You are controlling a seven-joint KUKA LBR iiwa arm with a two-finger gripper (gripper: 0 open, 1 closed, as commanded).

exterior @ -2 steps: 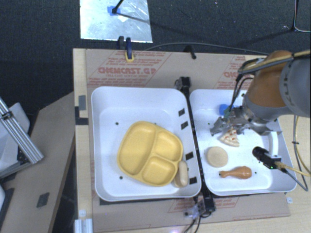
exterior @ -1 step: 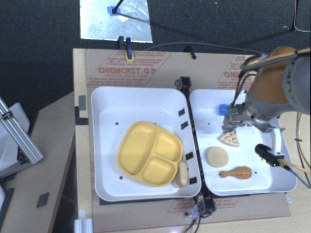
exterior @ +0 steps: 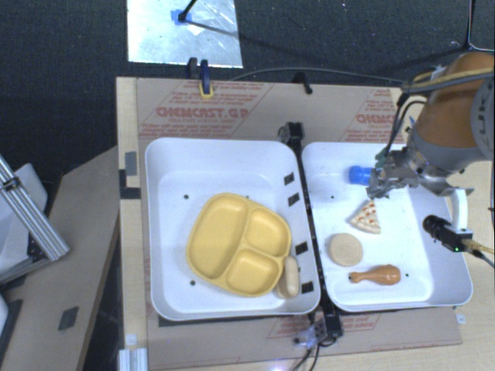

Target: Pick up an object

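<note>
Two bins (exterior: 232, 157); jaws (exterior: 379, 188) above pizza slice (exterior: 365, 218).

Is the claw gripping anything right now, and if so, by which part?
Cannot tell. The claw sits low in the right bin, between the blue object and the pizza slice, but nothing shows clearly in its grip.

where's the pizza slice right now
The pizza slice lies in the right bin, just below the gripper and above the round cookie.

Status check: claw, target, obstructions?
Claw above right bin, between blue object and pizza slice. Nothing seen held. Cookie, drumstick lie apart.
</note>
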